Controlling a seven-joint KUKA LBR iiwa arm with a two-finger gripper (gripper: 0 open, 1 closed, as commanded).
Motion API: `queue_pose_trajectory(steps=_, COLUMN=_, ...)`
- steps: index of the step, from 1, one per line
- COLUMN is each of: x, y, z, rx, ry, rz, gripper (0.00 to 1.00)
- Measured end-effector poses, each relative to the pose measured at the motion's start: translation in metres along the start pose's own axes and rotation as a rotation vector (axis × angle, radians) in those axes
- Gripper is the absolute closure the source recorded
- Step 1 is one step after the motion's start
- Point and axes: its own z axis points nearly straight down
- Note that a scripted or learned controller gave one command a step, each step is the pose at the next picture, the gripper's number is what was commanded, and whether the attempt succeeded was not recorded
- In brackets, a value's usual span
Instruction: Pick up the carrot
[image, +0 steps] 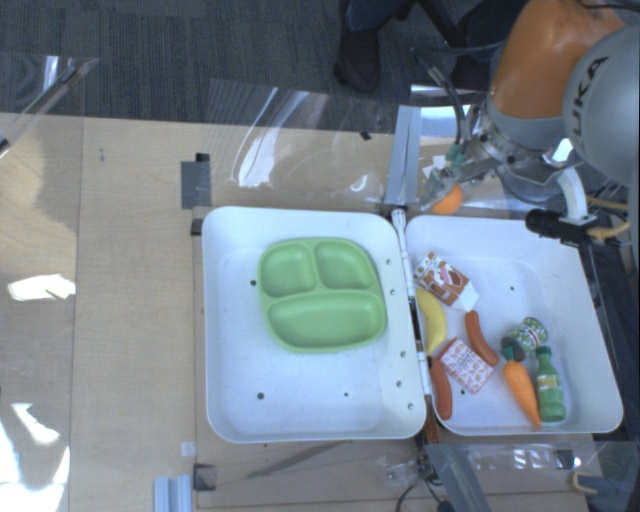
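The carrot (522, 392) lies in the right bin (560, 270), near its front right corner. It is orange with a green top pointing to the back, and it rests against a green bottle (549, 385). My gripper (452, 183) hangs over the back left corner of the right bin, far from the carrot. A small orange thing (447, 201) shows at the gripper's tip; what it is and whether it is held is unclear.
The left bin (230, 380) holds a green divided plate (322, 295). In the right bin lie two red and white packets (443, 278) (466, 365), a banana (432, 318), two sausages (481, 338) (441, 389) and a green can (528, 332).
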Motion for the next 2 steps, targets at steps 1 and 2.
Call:
queue_pose_trajectory(steps=1, x=0.000, y=0.002, z=-0.012, rx=-0.008, ry=-0.003, rz=-0.003, gripper=1.00)
queue_pose_trajectory(steps=2, x=0.042, y=-0.046, z=0.003, rx=0.019, ry=0.006, rz=0.270, gripper=1.00)
